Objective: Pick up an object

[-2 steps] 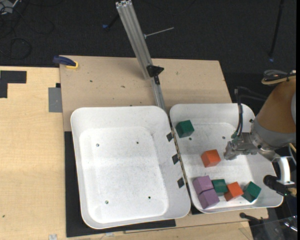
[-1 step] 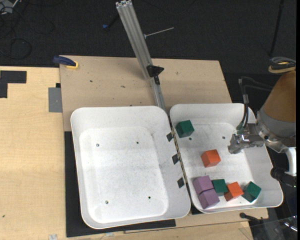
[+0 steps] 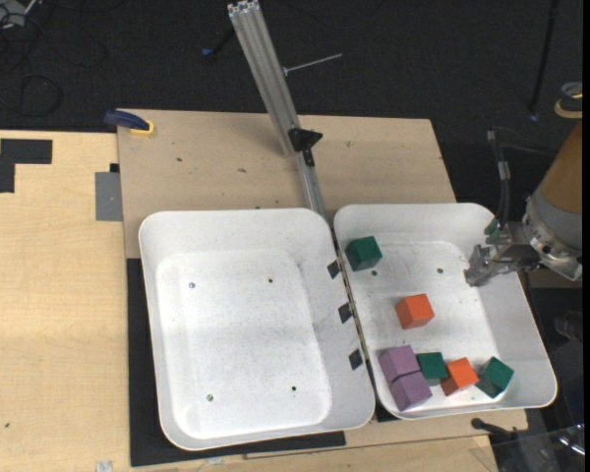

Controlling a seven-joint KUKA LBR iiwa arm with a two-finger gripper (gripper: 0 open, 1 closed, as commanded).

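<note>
Purple blocks [image 3: 404,377], two small green cubes [image 3: 433,366] and an orange one [image 3: 460,373] crowded the right bin's [image 3: 516,323] near edge; an orange cube [image 3: 414,311] sat mid-bin, a green cube [image 3: 363,253] farther back; the gripper [image 3: 484,264] hovered at its right rim, grip state unclear

We see a green block [image 3: 363,253] alone near the right bin's upper left, an orange block [image 3: 414,311] mid-bin, purple blocks [image 3: 404,377], green blocks [image 3: 432,366] and an orange cube [image 3: 460,374] clustered along its near edge

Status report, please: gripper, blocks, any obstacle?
Gripper over right bin edge, holding nothing seen. Orange block nearest, untouched. Nothing between them.
</note>
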